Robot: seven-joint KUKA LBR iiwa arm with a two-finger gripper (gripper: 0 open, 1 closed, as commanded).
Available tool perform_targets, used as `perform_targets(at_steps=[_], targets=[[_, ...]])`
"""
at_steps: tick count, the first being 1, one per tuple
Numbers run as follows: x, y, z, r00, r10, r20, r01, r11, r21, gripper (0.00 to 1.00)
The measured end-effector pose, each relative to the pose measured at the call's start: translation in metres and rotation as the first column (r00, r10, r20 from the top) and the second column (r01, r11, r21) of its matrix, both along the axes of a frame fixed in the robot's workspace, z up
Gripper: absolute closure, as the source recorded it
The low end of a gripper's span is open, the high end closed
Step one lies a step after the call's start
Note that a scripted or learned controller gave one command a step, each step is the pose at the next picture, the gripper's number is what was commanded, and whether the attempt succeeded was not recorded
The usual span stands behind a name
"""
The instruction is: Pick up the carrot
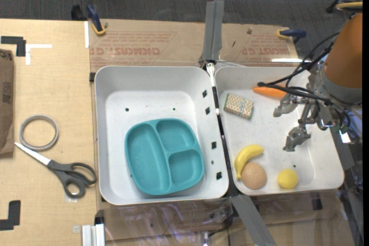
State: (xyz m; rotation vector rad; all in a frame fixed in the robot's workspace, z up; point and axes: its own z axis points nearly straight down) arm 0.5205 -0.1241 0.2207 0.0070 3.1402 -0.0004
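- Camera view: two white bins are seen side by side; the right bin (328,181) holds the carrot (270,90), which lies near the back wall, partly crossed by black cables (297,75) from the arm.
- The carrot is noted as a slim orange piece. Its long axis is seen to run roughly left to right across the frame, with a slight downward slope towards the right. The left end is in plain sight; the right end is hidden behind cables, so which end tapers cannot be told.
- Handling judgement: the carrot is judged light and stiff, probably a smooth toy, hence liable to roll or slip. A hold across the narrow width at mid-length is advised, with the fingers set square to the long axis.
- The gripper (295,121) is seen over the right bin, nearer the front than the carrot and apart from it. Whether its fingers are spread or closed cannot be told; nothing is seen between them.
- Other contents recorded: a patterned block (238,105), a banana (247,158), an egg (253,176) and a lemon (287,178); a teal divided tray (165,155) lies in the left bin (109,124).
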Motion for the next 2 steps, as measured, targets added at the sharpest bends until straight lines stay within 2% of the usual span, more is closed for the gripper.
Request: perform_targets(at_steps=[1, 2], targets=[[-0.042, 0.008, -0.124, 1.000, 0.006, 0.000, -0.006, 1.000, 0.000, 0.00], [-0.038, 0.030, -0.129, 0.944, -0.329, -0.001, 0.329, 0.944, 0.000, 0.00]])
